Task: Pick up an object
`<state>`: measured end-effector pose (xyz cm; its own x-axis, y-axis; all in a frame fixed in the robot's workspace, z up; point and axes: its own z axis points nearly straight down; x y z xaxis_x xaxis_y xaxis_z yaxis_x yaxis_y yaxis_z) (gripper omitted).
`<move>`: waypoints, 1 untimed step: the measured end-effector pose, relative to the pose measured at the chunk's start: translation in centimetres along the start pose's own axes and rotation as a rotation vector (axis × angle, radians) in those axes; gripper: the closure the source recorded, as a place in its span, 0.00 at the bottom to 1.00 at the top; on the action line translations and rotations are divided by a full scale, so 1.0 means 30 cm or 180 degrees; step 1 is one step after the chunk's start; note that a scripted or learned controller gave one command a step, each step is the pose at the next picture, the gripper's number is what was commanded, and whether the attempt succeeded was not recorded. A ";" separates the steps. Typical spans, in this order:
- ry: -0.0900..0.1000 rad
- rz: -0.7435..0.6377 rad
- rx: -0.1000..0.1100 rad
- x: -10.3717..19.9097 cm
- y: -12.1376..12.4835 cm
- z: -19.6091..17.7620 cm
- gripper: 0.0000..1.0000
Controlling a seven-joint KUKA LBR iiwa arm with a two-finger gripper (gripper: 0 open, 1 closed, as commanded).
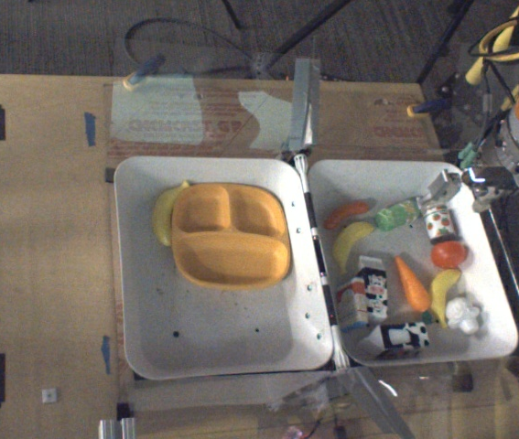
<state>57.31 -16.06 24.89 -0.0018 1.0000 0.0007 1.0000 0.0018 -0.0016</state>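
At the front of the right bin (506,337) lies a little black and white cow box (404,336), and beside it sits a small white lumpy toy (463,314). A bit further back stand two more small cartons (365,293), an orange carrot (412,284) and a yellow banana (443,291) by the carrot. Past those come another yellow banana (351,241), a red tomato (448,253), a little can (437,220), a green toy (396,216) and a long red toy (347,213). In the left bin (140,327) an orange plate with three parts (231,233) lies upside down or flat, I cannot tell which, with a yellow thing (163,214) peeking out from its left side. At the far right corner of the right bin, the hand (479,184) sits over the rim, near the can but not touching any toy that I can see. It is too small and dark to tell how wide it is. So I think nothing is picked up yet: every toy lies in its bin, and the hand needs to go down onto one and lift it.
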 end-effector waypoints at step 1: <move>-0.0004 0.0186 -0.0014 0.058 0.099 0.061 0.00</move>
<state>60.26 -14.33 23.07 0.0565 0.9984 -0.0006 0.9984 -0.0565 0.0028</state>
